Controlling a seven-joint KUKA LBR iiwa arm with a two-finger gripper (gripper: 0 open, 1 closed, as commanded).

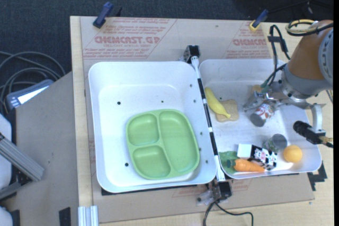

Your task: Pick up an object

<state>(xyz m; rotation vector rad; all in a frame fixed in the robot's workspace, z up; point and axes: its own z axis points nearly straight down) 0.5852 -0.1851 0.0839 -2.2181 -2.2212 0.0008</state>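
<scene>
My gripper [260, 101] hangs low over the middle of the right bin [233, 68], on the grey arm with its orange band [310, 56]. Directly under it lies a small grey can with red and white markings [261, 114], tilted on its side; I cannot tell whether the can is gripped. A yellow banana [217, 104] and a tan slice [230, 110] lie to the left of the gripper. Along the bin's front edge are a carrot [248, 166], a black-and-white cow toy [266, 157], a white block [244, 150], a grey round lid [276, 141] and an orange ball [292, 154].
The left bin [106, 82] holds a green divided plate [161, 143]. A black divider rail [204, 108] runs between the bins. A green leafy item [227, 158] sits in the right bin's front left corner. Cables and a black fitting [308, 132] hang beside the arm.
</scene>
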